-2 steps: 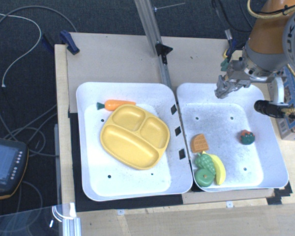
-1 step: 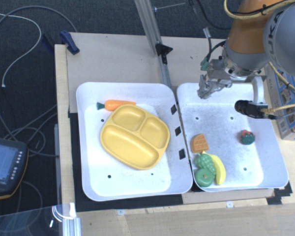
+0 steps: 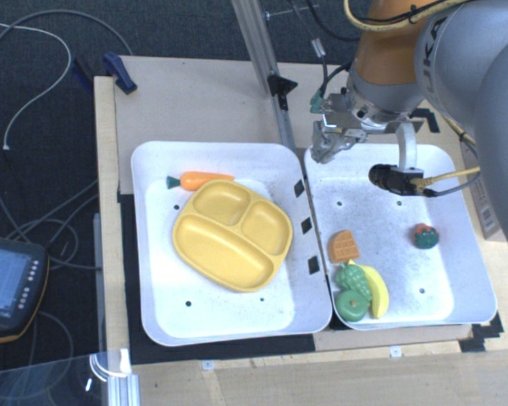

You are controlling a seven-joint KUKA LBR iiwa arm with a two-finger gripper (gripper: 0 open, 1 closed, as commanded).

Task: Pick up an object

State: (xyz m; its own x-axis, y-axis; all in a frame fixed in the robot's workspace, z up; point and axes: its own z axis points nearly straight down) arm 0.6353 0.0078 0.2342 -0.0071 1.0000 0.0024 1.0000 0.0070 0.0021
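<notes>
At the near edge of the right bin [image 3: 457,307] we see a cluster of toy food: a green apple [image 3: 350,304] touching a bunch of green grapes [image 3: 353,278], with a yellow banana [image 3: 376,290] pressed against their right side. Just behind them lies a small brown cracker-like piece [image 3: 345,245], close to the divide between the bins. Further right, well apart from the cluster, sits a small red-and-green strawberry [image 3: 425,236]. In the left bin [image 3: 152,252] we find a yellow divided plate [image 3: 232,234], and behind it an orange carrot [image 3: 201,178] touching the plate's far rim. At the far side of the right bin our hand [image 3: 328,146] hangs low over the bin's back left corner, well away from every object; we cannot tell whether it is released or clenched. The tabletop [image 3: 110,142] extends beyond the bins.
</notes>
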